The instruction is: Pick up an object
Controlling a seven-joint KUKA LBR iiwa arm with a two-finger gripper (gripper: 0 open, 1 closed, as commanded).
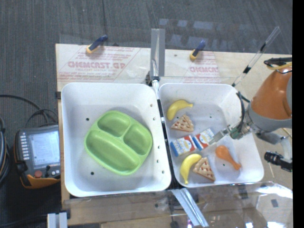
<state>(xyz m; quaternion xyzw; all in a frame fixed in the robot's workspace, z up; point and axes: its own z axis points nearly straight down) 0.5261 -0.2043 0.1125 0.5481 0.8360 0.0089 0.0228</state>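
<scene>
In the right bin [223,93] lie a yellow banana [178,108] at the back left, a waffle wedge [183,124] below it, a white, blue and red carton [191,143] in the middle, a second banana [188,166] and another waffle wedge [204,170] at the front, and an orange drumstick [227,156] at the front right. My gripper [222,135] hangs low over the bin's right half, just right of the carton and above the drumstick. I see nothing held in it.
The left bin [76,99] holds a green divided plate [119,141]. A metal post [157,51] stands behind the wall between the bins. The arm's orange band [273,101] looms over the right bin's right rim. A teach pendant [38,156] lies left of the bench.
</scene>
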